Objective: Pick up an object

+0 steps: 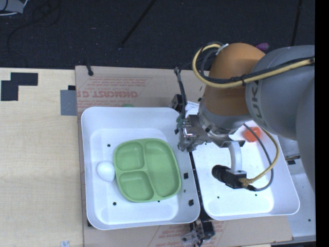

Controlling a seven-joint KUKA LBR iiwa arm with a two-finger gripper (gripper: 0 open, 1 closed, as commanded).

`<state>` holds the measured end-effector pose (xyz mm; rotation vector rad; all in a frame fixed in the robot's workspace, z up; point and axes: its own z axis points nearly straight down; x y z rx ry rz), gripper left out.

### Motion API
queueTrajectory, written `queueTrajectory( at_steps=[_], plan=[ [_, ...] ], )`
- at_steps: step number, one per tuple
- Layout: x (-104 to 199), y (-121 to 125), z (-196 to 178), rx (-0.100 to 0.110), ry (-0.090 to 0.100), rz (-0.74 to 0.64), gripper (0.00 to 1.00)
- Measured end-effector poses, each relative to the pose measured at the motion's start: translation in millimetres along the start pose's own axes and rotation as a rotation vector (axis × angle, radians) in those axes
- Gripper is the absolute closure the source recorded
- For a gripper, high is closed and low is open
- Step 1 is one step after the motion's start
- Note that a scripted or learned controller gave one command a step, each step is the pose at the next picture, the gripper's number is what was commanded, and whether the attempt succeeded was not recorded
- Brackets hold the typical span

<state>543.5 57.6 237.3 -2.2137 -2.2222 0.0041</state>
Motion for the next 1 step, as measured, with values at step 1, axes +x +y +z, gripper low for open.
queueTrajectory(
  at_steps=[1],
  plan=[
    [46.6,-1.0,10.7,0.001,-0.001,0.000,1.00]
  ],
)
